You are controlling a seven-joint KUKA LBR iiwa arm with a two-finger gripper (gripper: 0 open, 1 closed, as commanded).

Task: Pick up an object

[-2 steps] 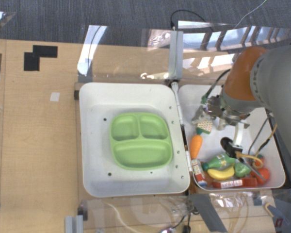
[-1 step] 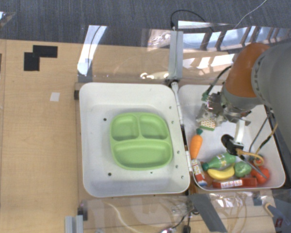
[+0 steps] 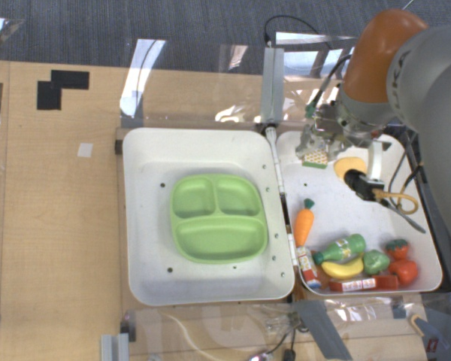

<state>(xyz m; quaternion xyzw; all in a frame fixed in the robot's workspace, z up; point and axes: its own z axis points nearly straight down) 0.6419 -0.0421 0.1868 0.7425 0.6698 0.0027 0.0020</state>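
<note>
bulky rounded arm (image 3: 428, 66) in smooth matte grey, with a broad glossy orange band (image 3: 379, 47) above the wrist. thin black cables (image 3: 338, 66) trailing beside it. small metal-grey tool (image 3: 319, 138) below, cluttered with brackets and green-tipped fittings.

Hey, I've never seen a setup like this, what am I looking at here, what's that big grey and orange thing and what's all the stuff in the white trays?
This is one camera above a bench, looking down at a slant. The big grey machine with the orange band is a robot arm reaching in from the right; its gripper hangs over the far end of the right white bin. I cannot tell whether it holds anything. That bin holds toy food: an orange carrot, a green bottle, a yellow banana, a red tomato and other pieces. The left white bin holds a green divided plate.
</note>
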